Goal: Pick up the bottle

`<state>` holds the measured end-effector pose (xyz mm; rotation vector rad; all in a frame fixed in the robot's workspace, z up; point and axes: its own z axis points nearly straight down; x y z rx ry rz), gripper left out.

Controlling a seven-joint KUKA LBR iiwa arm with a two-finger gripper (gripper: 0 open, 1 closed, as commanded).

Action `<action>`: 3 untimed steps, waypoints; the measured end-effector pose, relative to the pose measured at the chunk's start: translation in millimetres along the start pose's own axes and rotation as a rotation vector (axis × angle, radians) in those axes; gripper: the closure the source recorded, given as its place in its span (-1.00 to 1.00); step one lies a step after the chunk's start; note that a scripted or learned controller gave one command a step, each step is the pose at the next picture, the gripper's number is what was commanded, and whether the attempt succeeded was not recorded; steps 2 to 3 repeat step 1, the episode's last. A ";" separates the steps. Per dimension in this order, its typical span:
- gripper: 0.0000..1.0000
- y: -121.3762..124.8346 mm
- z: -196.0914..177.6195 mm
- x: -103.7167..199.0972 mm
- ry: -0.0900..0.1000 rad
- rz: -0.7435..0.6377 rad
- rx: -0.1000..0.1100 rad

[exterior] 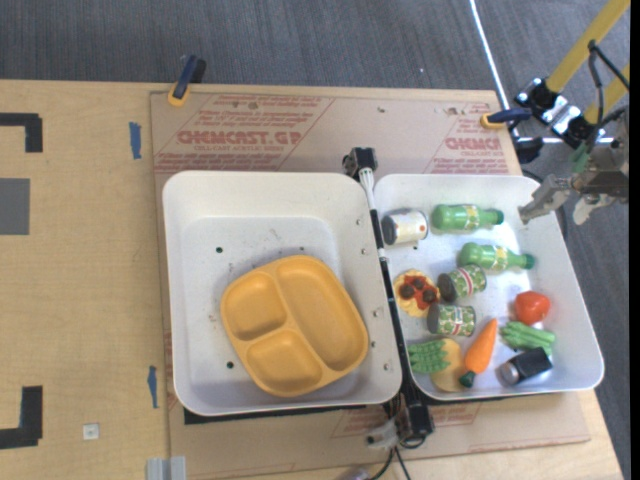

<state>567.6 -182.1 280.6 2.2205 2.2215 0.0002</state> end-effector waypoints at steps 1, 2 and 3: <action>1.00 0.8 -10.6 0.0 -0.001 -0.001 -0.003; 1.00 0.8 -10.6 0.0 -0.001 -0.001 -0.003; 1.00 0.8 -10.6 0.0 -0.001 -0.001 -0.003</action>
